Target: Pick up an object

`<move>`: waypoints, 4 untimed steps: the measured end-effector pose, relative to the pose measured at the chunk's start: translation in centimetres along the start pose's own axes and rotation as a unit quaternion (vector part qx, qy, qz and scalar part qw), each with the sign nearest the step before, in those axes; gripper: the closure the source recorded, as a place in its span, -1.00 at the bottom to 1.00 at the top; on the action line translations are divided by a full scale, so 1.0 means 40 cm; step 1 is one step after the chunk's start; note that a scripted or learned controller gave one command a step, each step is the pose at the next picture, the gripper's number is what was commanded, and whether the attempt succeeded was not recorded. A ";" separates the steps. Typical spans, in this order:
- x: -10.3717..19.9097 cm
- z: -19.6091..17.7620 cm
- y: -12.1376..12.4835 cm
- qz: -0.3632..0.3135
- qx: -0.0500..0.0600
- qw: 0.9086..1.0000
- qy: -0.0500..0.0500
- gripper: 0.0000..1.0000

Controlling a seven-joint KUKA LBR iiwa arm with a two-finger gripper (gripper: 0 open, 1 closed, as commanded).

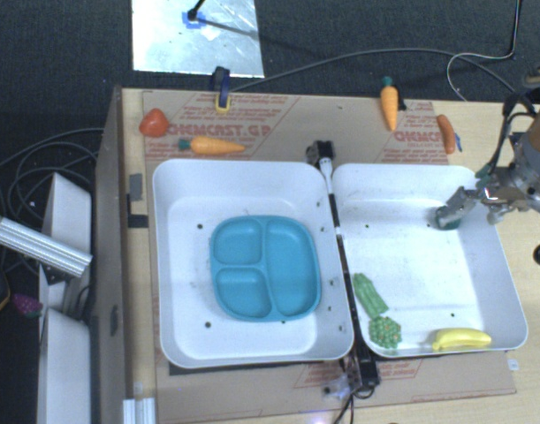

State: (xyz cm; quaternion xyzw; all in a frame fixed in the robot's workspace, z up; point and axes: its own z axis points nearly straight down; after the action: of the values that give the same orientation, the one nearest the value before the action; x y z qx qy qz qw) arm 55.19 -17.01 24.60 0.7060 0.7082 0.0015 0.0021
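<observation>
Hovering over the right bin (pixel 508 290), the pincer (pixel 448 216) is too blurred to tell its spread.

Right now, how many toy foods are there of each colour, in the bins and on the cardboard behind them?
Orange: 3, the carrot, the carrot and the carrot
Red: 1, the tomato
Green: 2, the pickle and the peas
Yellow: 1, the banana
Total: 7

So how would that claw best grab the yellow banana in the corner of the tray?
Probably across the banana's thick middle, coming straight down from above. It lies flat and lengthwise close to the right bin's near wall, so the fingers should straddle its narrow width, not its ends.
</observation>
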 end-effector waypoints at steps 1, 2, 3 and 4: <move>0.000 0.000 0.000 0.000 0.000 1.000 0.000 -1.00; -0.091 0.314 0.116 0.001 0.004 1.000 0.001 -1.00; -0.090 0.220 0.294 -0.001 -0.001 1.000 0.000 -1.00; -0.091 0.193 0.296 -0.003 -0.002 1.000 -0.002 1.00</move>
State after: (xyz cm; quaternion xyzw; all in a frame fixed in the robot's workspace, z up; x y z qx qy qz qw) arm 67.07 -20.63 16.93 0.7039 0.7103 0.0016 0.0044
